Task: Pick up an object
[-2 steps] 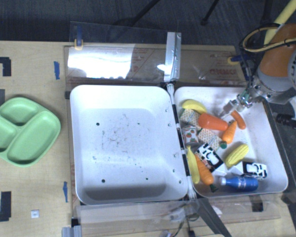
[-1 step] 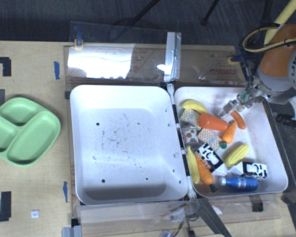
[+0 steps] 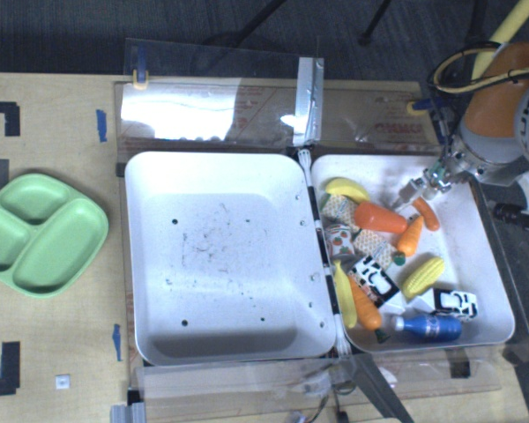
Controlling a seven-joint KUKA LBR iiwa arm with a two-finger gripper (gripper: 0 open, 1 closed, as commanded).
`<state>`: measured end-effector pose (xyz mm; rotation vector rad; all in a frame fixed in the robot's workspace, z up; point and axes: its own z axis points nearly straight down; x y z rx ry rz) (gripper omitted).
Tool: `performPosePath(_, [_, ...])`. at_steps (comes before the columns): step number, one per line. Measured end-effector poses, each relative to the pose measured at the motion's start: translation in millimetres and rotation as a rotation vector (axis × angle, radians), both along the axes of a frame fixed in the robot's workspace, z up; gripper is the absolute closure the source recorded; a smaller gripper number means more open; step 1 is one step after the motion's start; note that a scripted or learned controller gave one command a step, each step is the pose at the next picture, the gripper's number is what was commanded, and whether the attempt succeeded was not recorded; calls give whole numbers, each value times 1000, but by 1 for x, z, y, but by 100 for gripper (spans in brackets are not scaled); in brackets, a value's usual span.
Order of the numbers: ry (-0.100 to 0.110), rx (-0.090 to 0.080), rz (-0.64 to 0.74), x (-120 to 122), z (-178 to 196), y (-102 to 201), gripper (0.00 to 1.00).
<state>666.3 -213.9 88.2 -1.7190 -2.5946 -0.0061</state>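
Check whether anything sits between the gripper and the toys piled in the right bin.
Nothing visible does. The gripper hangs over the right bin near its far side, with bare white floor beneath it and a small orange piece and the larger orange toy lying close beside it, uncovered.

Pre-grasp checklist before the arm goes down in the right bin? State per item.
1. Two-finger gripper above the right white bin: ok.
2. Nothing between the fingers: cannot tell, tips too small.
3. Target beneath it: ok, a small orange carrot-shaped toy lies just below the tip.
4. Target free of neighbours: not ok, the larger orange carrot-shaped toy and the yellow banana crowd close by.
5. Left white bin ready as drop spot: ok.
6. Blue bottle away from the approach: ok.
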Motion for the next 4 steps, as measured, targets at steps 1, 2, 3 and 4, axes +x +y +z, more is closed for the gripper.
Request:
performPosePath(1, [0, 0, 0, 0, 0, 0, 0])
performPosePath(2, [0, 0, 0, 0, 0, 0, 0])
performPosePath(3, [0, 0, 0, 0, 0, 0, 0])
performPosePath(4, [0, 0, 0, 0, 0, 0, 0])
